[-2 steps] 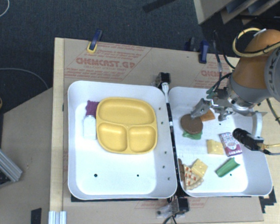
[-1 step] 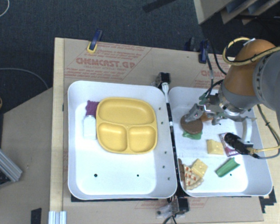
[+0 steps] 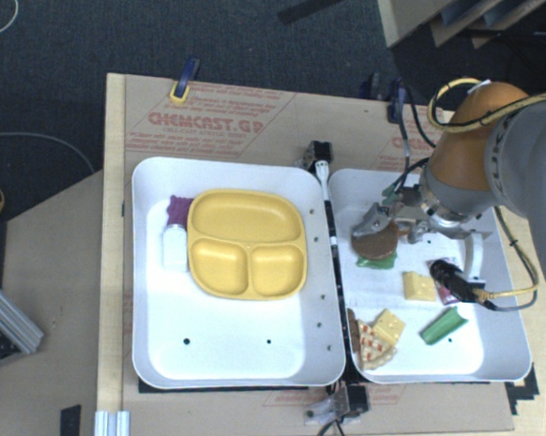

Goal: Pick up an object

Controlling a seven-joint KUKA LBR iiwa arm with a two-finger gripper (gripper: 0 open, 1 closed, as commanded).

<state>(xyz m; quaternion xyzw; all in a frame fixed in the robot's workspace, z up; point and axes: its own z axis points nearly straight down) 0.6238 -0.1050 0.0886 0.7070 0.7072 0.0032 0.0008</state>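
My gripper (image 3: pixel 388 221) hangs low over the far left part of the right bin (image 3: pixel 497 357). Directly beneath it lies a brown round thing (image 3: pixel 376 243) resting on a green flat piece (image 3: pixel 379 262). Whether the gripper touches the brown thing is not clear. In the same bin lie a pale yellow block (image 3: pixel 419 287), a green block (image 3: pixel 443 325), a yellow cheese-like wedge (image 3: pixel 388 326) and a red-patterned piece (image 3: pixel 370 346).
The left bin (image 3: pixel 234 350) holds a yellow divided plate (image 3: pixel 247 242), with a purple thing (image 3: pixel 179 209) and a white bottle (image 3: pixel 174 248) at its left side. The arm's grey body and orange band (image 3: pixel 467 148) cover the right bin's far right corner.
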